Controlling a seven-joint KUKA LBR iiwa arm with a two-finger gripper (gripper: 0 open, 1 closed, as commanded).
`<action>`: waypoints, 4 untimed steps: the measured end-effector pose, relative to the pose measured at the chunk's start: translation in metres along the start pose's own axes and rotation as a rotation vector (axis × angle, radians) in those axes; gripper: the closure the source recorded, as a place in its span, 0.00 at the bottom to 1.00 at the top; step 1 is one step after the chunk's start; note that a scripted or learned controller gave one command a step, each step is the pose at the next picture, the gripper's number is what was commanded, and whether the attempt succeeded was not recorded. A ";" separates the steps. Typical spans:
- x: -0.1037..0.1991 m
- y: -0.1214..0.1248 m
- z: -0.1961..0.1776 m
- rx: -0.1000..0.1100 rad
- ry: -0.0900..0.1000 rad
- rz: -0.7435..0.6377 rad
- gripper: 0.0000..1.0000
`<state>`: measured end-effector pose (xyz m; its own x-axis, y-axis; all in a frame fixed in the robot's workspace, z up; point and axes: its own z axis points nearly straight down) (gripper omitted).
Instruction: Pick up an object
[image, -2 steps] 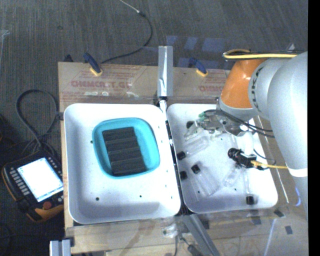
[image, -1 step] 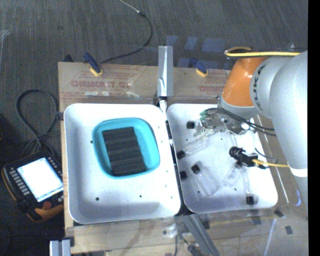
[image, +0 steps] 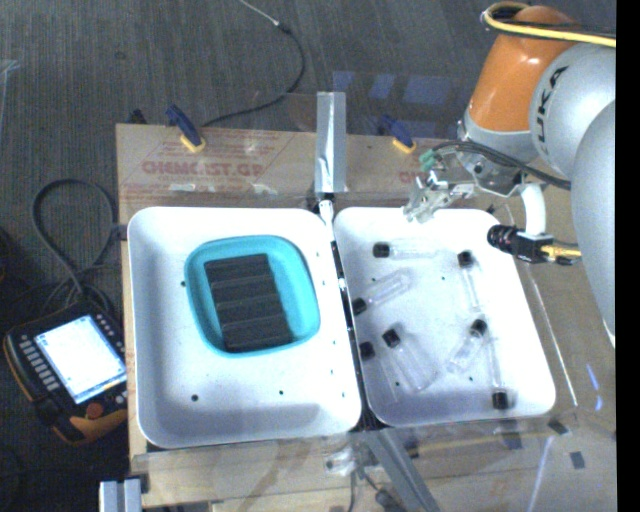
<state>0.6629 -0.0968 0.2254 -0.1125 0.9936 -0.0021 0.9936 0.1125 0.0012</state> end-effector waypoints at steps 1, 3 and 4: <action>-0.013 0.004 -0.104 0.002 -0.002 0.254 1.00; -0.074 -0.025 -0.011 0.005 -0.002 0.634 1.00; -0.074 -0.025 -0.011 0.004 -0.003 0.634 0.00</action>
